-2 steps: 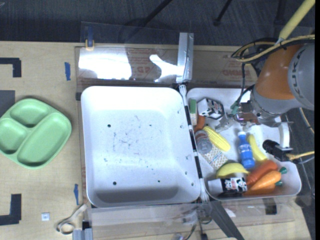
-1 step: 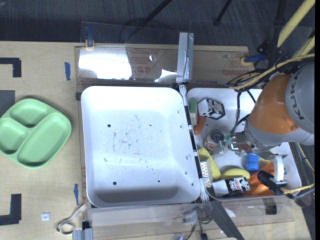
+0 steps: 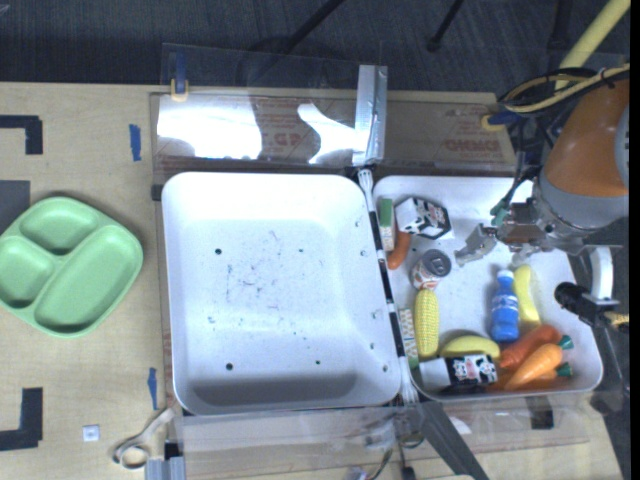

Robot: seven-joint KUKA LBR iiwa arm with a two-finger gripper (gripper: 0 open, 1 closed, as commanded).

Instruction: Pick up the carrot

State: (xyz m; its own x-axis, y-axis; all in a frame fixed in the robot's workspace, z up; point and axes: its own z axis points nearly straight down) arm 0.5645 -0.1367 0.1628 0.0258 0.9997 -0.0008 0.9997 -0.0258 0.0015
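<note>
So the carrot [image 3: 535, 358] is sitting in the front right corner of the right bin [image 3: 470, 193], jammed in next to a second orange piece, with the blue bottle [image 3: 504, 306] and a banana [image 3: 470, 346] just beside it. My gripper [image 3: 490, 240] is hovering over the bin's middle, well back from the carrot, with its fingers apart and nothing between them. It looks like light, stiff toy plastic to me, probably a bit slick and tapered, so I'd pinch across the thick middle, not the tip.

An orange carrot [image 3: 536, 364] lies tilted in the right bin's near-right corner.
</note>
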